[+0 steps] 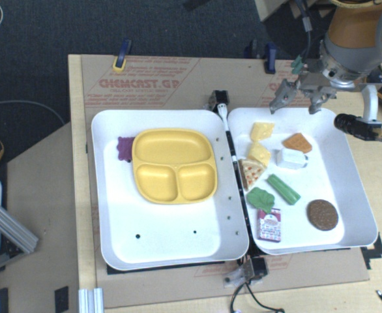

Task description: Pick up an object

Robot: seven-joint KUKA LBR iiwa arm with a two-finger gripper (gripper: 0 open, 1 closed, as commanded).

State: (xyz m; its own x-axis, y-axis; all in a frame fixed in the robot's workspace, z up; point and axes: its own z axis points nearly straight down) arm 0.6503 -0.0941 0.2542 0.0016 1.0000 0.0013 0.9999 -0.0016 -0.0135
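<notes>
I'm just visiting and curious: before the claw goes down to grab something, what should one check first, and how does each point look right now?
1. Claw carrying nothing: ok, nothing between its fingers.
2. Fingers spread for a grab: ok, they look open.
3. Claw above a target: not ok, it hovers at the right bin's far rim.
4. Things to pick: ok, the brown cookie lies apart.
5. Crowding: not ok, the pizza slice and yellow cheese piece touch.
6. Yellow tray in the way: ok, it's in the left bin.

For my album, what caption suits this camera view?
Robot claw hovering open above right bin of toy food, beside yellow tray.
</notes>
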